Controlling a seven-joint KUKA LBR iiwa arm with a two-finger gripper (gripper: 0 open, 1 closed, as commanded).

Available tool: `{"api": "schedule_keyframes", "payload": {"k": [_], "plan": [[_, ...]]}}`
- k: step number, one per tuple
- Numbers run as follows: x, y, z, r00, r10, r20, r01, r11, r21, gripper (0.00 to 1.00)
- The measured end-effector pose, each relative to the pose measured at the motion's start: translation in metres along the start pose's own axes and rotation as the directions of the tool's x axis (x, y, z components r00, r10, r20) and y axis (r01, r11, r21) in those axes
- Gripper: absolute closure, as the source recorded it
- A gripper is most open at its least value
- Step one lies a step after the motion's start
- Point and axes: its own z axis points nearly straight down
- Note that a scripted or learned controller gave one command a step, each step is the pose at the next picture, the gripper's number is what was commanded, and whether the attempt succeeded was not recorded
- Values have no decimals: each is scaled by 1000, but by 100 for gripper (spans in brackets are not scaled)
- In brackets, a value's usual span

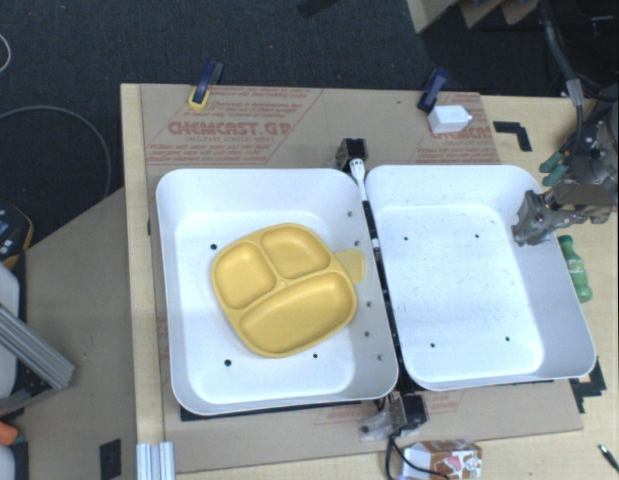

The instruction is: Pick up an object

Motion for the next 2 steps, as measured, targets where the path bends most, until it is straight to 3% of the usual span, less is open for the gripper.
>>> {"api": "schedule_keyframes", "payload": {"k": [1,2], "plan": [[106,1,65,1000,-13,-1,13,1000,-5,100],[131,1,-25,1000,-5,1,5,1000,-25,100]]}}
